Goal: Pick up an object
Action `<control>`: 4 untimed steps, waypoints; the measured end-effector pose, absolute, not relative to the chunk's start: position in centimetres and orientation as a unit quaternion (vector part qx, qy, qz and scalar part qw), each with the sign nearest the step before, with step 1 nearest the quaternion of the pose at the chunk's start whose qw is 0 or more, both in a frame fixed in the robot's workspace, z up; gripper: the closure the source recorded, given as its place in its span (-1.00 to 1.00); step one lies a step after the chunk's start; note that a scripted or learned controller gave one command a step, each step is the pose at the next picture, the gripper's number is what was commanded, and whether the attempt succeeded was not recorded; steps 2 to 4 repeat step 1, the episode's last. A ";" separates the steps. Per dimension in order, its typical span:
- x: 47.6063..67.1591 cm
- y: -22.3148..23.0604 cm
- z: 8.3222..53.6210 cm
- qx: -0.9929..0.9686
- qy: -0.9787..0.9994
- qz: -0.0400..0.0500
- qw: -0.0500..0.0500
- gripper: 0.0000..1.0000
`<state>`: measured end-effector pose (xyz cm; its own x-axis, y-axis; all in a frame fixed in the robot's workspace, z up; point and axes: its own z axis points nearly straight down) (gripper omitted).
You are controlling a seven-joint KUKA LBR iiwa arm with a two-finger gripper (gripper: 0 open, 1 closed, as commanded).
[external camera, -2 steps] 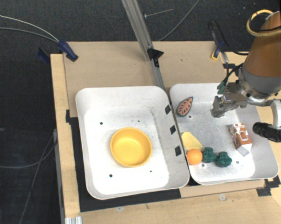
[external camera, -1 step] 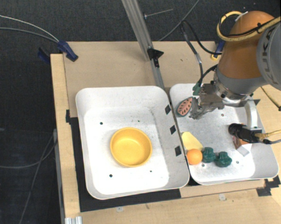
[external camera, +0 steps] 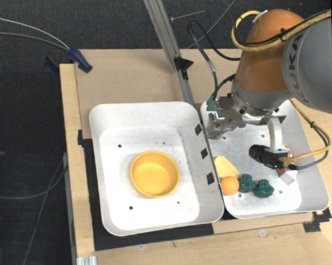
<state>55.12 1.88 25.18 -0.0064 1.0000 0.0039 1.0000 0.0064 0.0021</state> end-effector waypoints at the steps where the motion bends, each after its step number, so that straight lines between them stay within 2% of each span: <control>1: 56.1 7.0 24.6 -0.705 -0.709 -0.001 0.001 1.00; 4: 56.1 7.0 24.6 -0.705 -0.709 -0.001 0.001 1.00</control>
